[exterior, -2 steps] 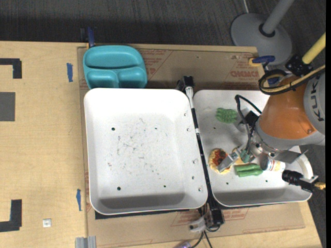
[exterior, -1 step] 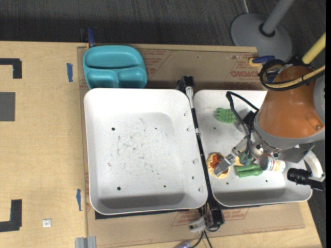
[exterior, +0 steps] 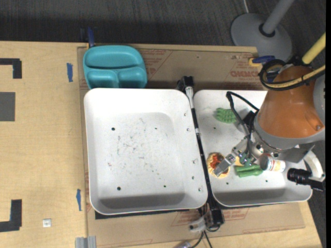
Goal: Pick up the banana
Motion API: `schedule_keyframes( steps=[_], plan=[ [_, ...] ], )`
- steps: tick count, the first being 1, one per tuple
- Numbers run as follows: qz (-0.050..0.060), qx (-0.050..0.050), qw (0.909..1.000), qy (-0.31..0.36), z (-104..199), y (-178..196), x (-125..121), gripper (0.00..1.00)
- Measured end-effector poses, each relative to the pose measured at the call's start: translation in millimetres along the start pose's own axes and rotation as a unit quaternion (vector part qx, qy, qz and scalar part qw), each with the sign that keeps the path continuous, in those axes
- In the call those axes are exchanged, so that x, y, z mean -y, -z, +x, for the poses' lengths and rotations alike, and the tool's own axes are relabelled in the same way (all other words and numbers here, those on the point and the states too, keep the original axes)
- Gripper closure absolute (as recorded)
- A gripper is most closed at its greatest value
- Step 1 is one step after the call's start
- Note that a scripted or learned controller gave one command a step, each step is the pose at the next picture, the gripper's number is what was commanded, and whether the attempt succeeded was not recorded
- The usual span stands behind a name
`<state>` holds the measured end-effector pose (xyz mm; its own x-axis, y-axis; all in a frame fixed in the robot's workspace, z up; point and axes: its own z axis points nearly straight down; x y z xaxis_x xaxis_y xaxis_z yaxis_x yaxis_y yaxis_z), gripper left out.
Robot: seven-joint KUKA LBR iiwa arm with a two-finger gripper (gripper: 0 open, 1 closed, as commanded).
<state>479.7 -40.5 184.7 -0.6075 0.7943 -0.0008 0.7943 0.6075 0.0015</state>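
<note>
Starting at the near edge of the brown cardboard-covered bench [exterior: 41, 138], a black clamp with loose cables [exterior: 209, 218] sits at the seam between the two bins. The left shallow white plastic bin [exterior: 98, 190] shows faint scuff marks on its floor.

In the right shallow white plastic bin [exterior: 248, 198], things crowd the near half. A flat green plastic block [exterior: 249, 171] lies just beside a small white bottle with a yellow label [exterior: 274, 165]. To their left is a round yellow-and-red toy [exterior: 213, 160]. The grey two-finger gripper [exterior: 225, 166] is low among these, right against the round toy. The banana [exterior: 231, 160] appears as a short yellow strip between the gripper and the green block, much of it hidden by the wrist. Whether the gripper is clenched or released cannot be told, nor whether it touches the banana.

The arm's wide orange band [exterior: 287, 107] and black cables [exterior: 240, 107] cover the bin's right side. Farther back in that bin lies a ridged green plastic toy [exterior: 224, 114], well apart from the gripper.

Beyond the left bin rests a teal divided plastic tray [exterior: 114, 66]. Farthest, on dark floor, stands a grey round stand base [exterior: 256, 30].
</note>
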Motion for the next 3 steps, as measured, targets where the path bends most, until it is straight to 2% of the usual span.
schedule_keyframes(
  steps=[3],
  plan=[
    [0.000,0.000,1.0000,0.000,0.0,0.0,0.0,0.00]
  ],
)
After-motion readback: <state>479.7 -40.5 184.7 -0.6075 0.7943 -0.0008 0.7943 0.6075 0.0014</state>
